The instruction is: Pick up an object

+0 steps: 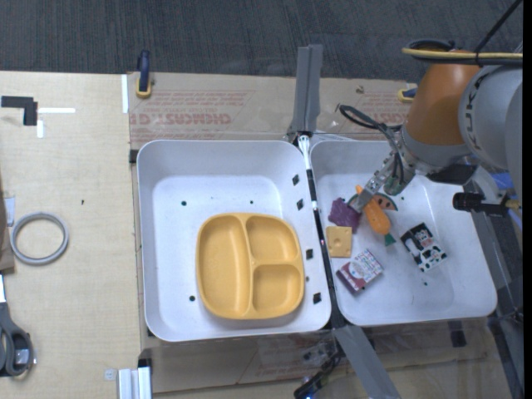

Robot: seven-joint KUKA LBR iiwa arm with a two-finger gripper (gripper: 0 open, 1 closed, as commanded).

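Carrot toy, small and orange with a green tip, lies tilted in the right bin, touching the gripper lowered over it; whether the gripper is spread or closed cannot be told. Near it lie a purple piece, a yellow cheese slice, a red packet and a black-and-white object. The left bin holds a yellow divided plate.

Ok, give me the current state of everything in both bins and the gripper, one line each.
gripper: low in the right bin, right above the orange piece
orange piece: lying on the bin floor
purple piece: lying beside the orange piece
cheese slice: flat
small packet: flat
black and white object: lying apart from the rest
yellow divided plate: upright in the left bin, compartments bare
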